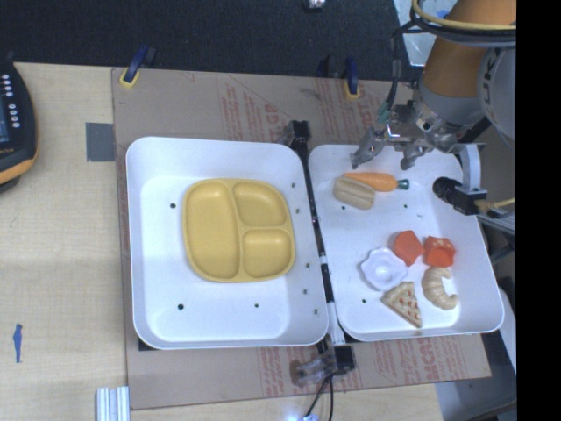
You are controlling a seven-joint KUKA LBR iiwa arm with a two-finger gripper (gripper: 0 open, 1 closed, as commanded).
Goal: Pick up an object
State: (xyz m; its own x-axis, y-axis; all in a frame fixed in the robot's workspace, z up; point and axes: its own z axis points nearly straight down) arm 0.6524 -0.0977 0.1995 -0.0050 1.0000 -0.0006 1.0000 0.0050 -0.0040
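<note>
My gripper point(386, 156) hangs over the back edge of the right bin point(473, 318), open, with nothing between its fingers. Just in front of it lies an orange carrot point(375, 181) with a green tip, resting against a tan bread roll point(353, 196). Toward the front of the same bin sit a fried egg point(383, 268), two red tomato pieces point(406, 246) point(439, 251), a croissant point(440, 288) and a pizza slice point(403, 304). A yellow divided plate point(238, 230) lies in the left bin point(145, 314).
The two bins meet at a raised rim point(314, 235) with black clips at both ends. Blue clamps point(351, 82) hold the cardboard sheet at the back. A black and orange pendant point(10, 121) lies at the far left.
</note>
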